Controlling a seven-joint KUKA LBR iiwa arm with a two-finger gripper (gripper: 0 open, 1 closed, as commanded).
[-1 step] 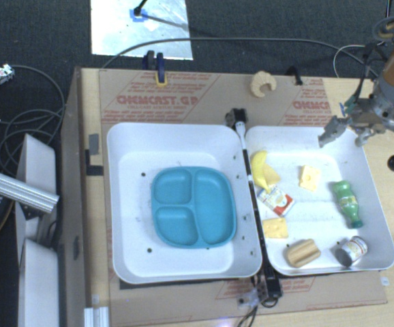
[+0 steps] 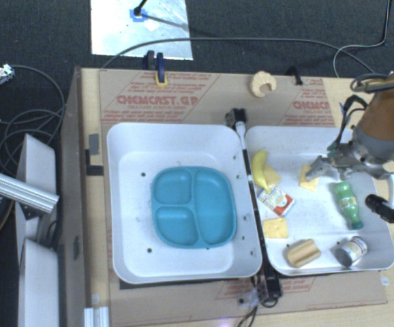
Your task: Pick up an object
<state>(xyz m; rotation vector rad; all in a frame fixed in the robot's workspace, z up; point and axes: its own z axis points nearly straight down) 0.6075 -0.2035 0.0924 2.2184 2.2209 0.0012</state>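
Observation:
The right bin (image 2: 381,251) holds several items: a yellow banana (image 2: 262,171), a red-and-white packet (image 2: 277,201), a flat yellow square (image 2: 275,227), a tan bread roll (image 2: 302,252), a silver can (image 2: 350,249), a green bottle (image 2: 347,203) and a small yellow wedge (image 2: 309,181). My gripper (image 2: 323,166) hangs low over the bin's upper middle, just above and right of the yellow wedge, with the green bottle close to its lower right. From this angle I cannot see whether it touches the wedge.
The left bin (image 2: 135,148) holds a blue divided plate (image 2: 193,206). A tan curled pastry toy (image 2: 263,83) lies on the cardboard behind the bins. A black clamp (image 2: 238,118) sits on the ridge between the bins. Cables trail across the floor behind.

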